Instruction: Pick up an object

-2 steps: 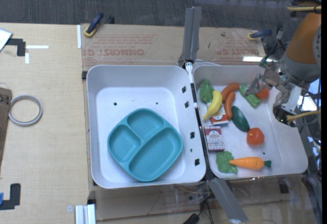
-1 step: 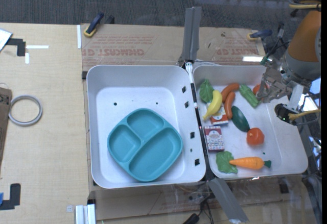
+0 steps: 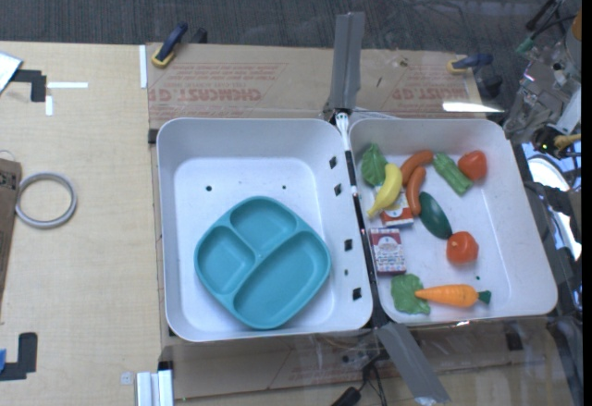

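Observation:
The right bin point(image 3: 518, 210) holds several toy foods. A yellow banana point(image 3: 387, 190) lies beside a green leafy piece point(image 3: 373, 164) at the bin's left. Two orange sausages point(image 3: 416, 171) sit next to a light green vegetable point(image 3: 452, 173) and a red tomato point(image 3: 473, 165) at the back. A dark green cucumber point(image 3: 436, 215) and a second red tomato point(image 3: 462, 248) lie mid-bin. A small red carton point(image 3: 388, 252) lies by the left wall. An orange carrot point(image 3: 450, 296) and a green lettuce piece point(image 3: 405, 291) rest at the front. A teal divided plate point(image 3: 264, 261) lies in the left bin point(image 3: 185, 154).
A tape roll point(image 3: 44, 200) lies on the wooden bench at far left. Blue clamps point(image 3: 170, 43) point(image 3: 467, 64) hold the cardboard behind the bins. A grey bar point(image 3: 348, 62) rises between the bins at the back. Cables and hardware point(image 3: 546, 90) crowd the right edge.

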Action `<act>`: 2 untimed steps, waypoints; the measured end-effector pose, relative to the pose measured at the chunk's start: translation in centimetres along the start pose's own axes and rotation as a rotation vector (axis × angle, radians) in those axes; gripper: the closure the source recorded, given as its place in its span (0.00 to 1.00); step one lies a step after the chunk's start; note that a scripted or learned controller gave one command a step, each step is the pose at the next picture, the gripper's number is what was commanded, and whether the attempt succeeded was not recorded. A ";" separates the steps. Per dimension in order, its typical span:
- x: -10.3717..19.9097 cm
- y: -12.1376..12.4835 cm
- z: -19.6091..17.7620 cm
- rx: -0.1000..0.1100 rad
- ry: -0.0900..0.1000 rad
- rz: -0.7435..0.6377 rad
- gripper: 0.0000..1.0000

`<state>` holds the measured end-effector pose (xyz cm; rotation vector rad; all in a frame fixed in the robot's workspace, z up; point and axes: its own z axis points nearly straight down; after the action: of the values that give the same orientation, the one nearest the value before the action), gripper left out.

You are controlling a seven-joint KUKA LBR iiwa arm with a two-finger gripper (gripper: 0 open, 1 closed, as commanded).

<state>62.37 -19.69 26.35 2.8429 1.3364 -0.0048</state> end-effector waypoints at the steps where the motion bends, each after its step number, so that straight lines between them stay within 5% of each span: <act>1: -0.3 1.9 -14.5 0.000 0.000 0.048 1.00; 2: 2.4 0.4 -17.6 0.002 -0.001 0.474 1.00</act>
<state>64.25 -18.03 44.00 3.0777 0.6310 -0.0078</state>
